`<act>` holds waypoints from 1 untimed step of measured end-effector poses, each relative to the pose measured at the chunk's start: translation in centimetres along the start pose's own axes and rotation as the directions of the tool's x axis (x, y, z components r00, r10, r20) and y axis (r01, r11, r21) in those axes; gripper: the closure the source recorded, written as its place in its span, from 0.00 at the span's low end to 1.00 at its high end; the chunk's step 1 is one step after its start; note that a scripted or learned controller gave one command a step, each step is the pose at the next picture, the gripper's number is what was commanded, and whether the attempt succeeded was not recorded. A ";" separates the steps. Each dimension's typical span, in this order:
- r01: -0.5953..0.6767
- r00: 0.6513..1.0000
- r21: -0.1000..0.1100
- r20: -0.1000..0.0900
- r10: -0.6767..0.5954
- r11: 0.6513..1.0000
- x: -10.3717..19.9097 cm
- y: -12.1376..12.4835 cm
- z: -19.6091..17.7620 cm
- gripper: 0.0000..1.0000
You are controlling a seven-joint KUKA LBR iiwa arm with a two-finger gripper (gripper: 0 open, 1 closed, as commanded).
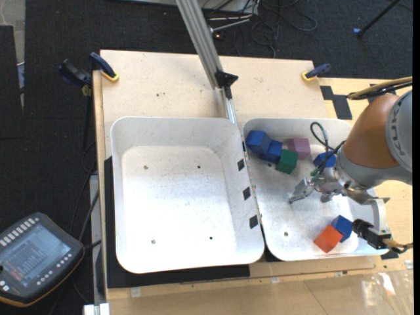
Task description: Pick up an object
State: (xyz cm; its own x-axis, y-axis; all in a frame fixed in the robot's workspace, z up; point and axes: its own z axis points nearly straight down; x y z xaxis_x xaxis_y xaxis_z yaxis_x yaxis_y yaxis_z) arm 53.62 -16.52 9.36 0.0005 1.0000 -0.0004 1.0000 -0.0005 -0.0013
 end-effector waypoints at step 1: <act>0.000 1.000 -0.003 0.000 0.000 1.000 0.0 0.1 -1.2 1.00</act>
State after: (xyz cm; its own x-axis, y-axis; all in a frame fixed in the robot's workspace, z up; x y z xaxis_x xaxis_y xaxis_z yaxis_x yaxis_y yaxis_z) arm 53.71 -16.51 10.53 0.0004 1.0000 -0.0002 1.0000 -0.0004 0.0019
